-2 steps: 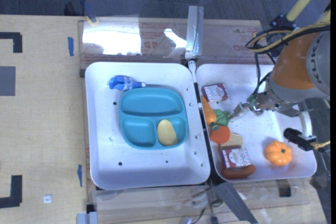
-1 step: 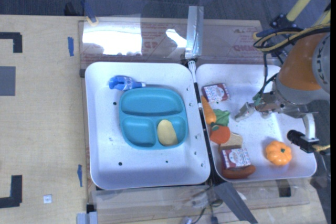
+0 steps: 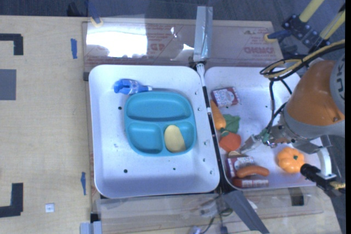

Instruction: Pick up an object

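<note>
My gripper (image 3: 256,142) hangs low over the right bin (image 3: 255,85), near its middle, under the orange wrist band. Just left of it lies a red tomato (image 3: 230,142). Above the tomato is an orange carrot with green leaves (image 3: 220,118). A sausage (image 3: 252,171) rests on a flat packet (image 3: 245,182) below the gripper. To the gripper's lower right sits a small orange pumpkin (image 3: 290,159). A red and white packet (image 3: 225,97) lies at the far side of the bin. Nothing is seen held by the gripper.
The left bin (image 3: 104,134) holds a blue divided plate (image 3: 159,120) with a yellow oval object (image 3: 174,138) in its lower right compartment, and a small blue object (image 3: 127,86) beyond the plate. A raised divider (image 3: 208,118) separates the bins. Cables trail by the arm at right.
</note>
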You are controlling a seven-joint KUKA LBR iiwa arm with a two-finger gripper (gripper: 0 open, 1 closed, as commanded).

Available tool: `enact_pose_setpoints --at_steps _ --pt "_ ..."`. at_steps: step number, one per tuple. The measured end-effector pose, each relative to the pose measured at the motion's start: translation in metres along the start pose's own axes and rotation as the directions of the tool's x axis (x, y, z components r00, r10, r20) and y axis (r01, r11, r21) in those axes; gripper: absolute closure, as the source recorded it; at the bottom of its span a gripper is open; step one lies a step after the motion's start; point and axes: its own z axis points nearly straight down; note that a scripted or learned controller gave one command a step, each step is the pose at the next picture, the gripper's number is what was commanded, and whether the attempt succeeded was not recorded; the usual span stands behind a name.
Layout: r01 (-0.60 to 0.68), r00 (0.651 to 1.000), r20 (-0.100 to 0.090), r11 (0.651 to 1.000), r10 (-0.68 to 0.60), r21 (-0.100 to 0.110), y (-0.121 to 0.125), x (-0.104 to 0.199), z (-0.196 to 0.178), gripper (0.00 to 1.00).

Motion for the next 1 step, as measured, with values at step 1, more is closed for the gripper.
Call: enact_pose_setpoints --at_steps 1 --pt "-0.195 0.981 0.003 0.981 0.195 0.0 0.0502 0.0167 0.0006 0.0"
